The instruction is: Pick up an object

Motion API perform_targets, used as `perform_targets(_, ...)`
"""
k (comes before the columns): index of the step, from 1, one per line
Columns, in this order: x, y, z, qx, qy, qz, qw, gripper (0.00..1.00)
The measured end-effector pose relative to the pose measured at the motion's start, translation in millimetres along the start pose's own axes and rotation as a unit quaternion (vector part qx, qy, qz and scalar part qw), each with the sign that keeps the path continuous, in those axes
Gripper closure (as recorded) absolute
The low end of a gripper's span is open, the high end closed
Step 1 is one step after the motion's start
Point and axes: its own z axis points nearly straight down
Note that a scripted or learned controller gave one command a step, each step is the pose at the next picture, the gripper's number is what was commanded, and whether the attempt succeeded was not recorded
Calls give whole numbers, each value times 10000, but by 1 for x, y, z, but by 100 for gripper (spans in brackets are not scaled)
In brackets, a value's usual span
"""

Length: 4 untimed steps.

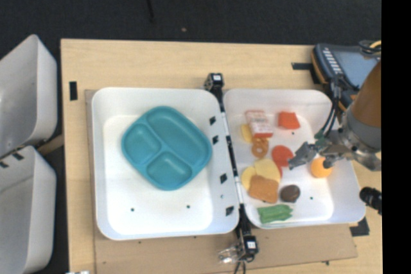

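The gripper (313, 157) is low in the right bin (321, 98), its dark fingers (300, 156) spread apart, one reaching toward the red piece (282, 154). The orange ball (320, 167) lies just right of that red piece, touching or just under the gripper, but not seen between the fingers, so nothing is held. The arm probably sits this low to close on it. Toy food clusters left of the ball; the blue tray (166, 147) lies far left, in the other bin.
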Motion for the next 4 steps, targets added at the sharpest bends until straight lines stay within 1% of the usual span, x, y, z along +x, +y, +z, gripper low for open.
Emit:
perform_targets(1, -4, 2, 43, 2, -1, -2, 10000, 0)
perform_targets(2, -2, -5, 88, 1, 0, -3, 10000, 0)
perform_targets(3, -4, -5, 110, -8, 0, 5, 10000, 0)
perform_targets(4, -4, -3, 99, -31, 2, 32, 10000, 100)
